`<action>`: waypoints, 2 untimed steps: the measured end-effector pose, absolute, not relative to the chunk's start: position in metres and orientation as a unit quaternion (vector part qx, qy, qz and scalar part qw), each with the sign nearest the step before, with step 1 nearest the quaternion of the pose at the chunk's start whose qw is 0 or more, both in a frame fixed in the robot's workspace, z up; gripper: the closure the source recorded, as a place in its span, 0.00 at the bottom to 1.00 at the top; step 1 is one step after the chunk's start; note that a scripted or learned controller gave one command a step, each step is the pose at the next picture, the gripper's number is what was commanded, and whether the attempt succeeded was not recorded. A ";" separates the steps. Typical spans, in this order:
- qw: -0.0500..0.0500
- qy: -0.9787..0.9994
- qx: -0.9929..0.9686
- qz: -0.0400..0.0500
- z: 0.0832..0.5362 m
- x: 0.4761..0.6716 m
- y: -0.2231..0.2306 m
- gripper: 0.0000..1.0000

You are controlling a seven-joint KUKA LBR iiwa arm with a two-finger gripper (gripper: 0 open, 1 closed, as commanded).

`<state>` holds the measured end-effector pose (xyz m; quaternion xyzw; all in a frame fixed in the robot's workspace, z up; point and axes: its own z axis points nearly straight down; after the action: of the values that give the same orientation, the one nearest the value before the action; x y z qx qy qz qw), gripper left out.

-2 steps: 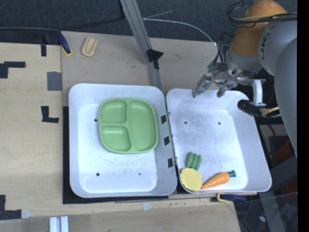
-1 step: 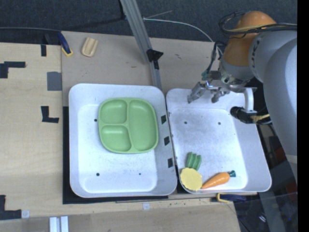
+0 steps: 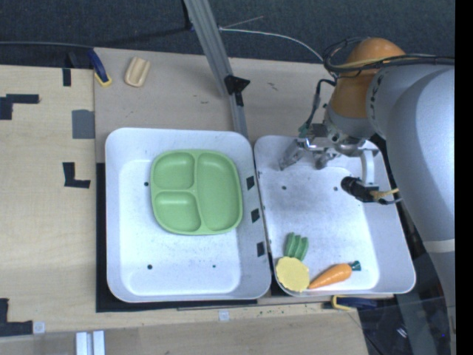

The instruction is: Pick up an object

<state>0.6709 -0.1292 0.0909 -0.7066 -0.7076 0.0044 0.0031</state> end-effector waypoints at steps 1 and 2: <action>0.003 -0.708 -0.706 0.004 0.102 0.671 -0.129 1.00; -0.001 -0.708 -0.706 -0.001 0.144 0.671 -0.129 1.00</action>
<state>0.6712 -0.1285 0.1444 -0.7065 -0.7077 -0.0011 -0.0014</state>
